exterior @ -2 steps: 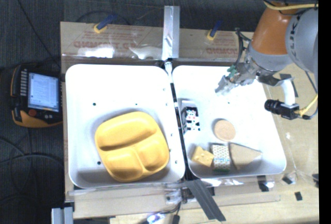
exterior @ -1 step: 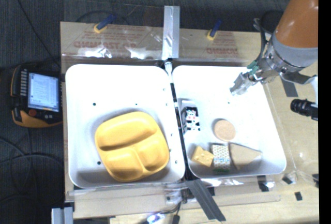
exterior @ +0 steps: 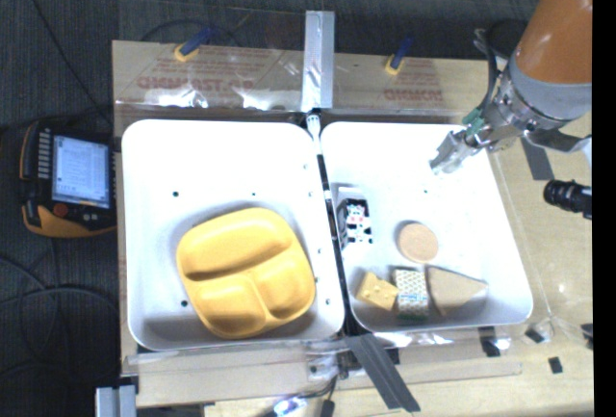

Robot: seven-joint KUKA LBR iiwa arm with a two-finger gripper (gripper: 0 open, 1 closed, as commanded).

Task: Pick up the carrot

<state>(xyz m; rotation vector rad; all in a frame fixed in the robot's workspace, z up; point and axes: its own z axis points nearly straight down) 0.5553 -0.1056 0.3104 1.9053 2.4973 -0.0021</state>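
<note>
On the far left lies an orange-and-black handheld pendant [exterior: 67, 176], its lit screen too small to read. The left white bin [exterior: 154, 155] holds a yellow divided plastic tray [exterior: 245, 269]. In the right white bin [exterior: 385, 150], the pale orange round disc [exterior: 418, 241] looks like the carrot, a slice lying flat near the front: probably light, stiff and smooth, best pinched across its rim. The two-finger gripper [exterior: 450, 153] hangs above the bin's back right; whether it is released or clenched I cannot tell.
</note>
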